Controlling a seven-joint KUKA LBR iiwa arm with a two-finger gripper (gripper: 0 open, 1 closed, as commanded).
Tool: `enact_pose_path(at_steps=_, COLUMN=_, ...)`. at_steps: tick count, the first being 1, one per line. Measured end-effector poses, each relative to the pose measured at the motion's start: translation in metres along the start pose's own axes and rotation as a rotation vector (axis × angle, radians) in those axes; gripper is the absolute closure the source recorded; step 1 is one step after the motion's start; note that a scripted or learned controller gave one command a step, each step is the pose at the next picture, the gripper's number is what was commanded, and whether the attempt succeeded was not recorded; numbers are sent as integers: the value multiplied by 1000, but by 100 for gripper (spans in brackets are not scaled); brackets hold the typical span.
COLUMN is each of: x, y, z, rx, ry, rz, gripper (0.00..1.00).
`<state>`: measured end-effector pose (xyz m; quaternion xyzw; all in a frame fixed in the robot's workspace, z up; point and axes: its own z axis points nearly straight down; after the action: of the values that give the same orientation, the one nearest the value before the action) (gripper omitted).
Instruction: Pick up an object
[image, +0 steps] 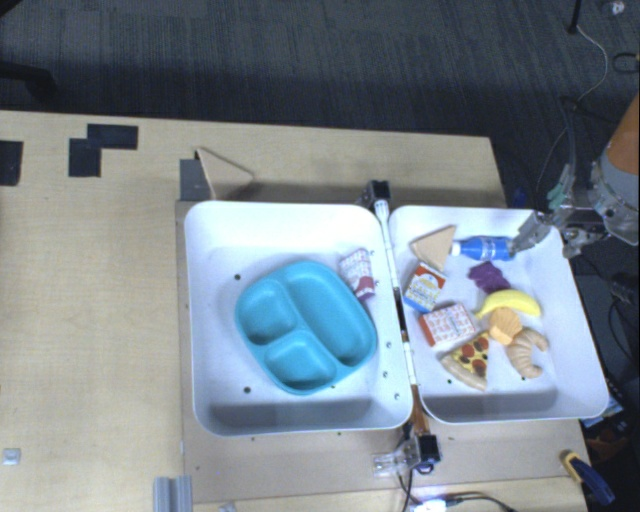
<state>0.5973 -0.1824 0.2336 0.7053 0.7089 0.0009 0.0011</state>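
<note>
The right bin (585, 385) holds several toy foods. Among them are a blue bottle (480, 247) lying on its side, a tan bread wedge (432, 244), purple grapes (489, 274), a banana (511, 303), a croissant (529, 351), a pizza slice (468, 362) and two small printed boxes (447, 324) (422, 290). My gripper (549, 236) hangs over the bin's far right corner, just right of the bottle's cap end. It is open, and nothing sits between its fingers (527, 233).
In the left bin (215, 400) lie a light blue divided plate (305, 327) and a small red and white packet (357, 272) by the right wall. A raised divider (395, 300) separates the bins. The arm (620, 190) enters from the right.
</note>
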Motion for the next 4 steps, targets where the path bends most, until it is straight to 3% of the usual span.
enact_pose_path(at_steps=1, x=-21, y=-56, z=138, rx=-1, ry=0, rz=1, gripper=0)
enact_pose_path(at_steps=2, x=-21, y=-55, z=128, rx=-4, ry=0, rz=-1, gripper=100)
enact_pose_path(at_steps=3, x=52, y=-94, z=58, rx=0, ry=1, rz=0, gripper=100)
enact_pose_path(at_steps=4, x=120, y=-109, z=29, rx=1, ry=1, rz=0, gripper=100)
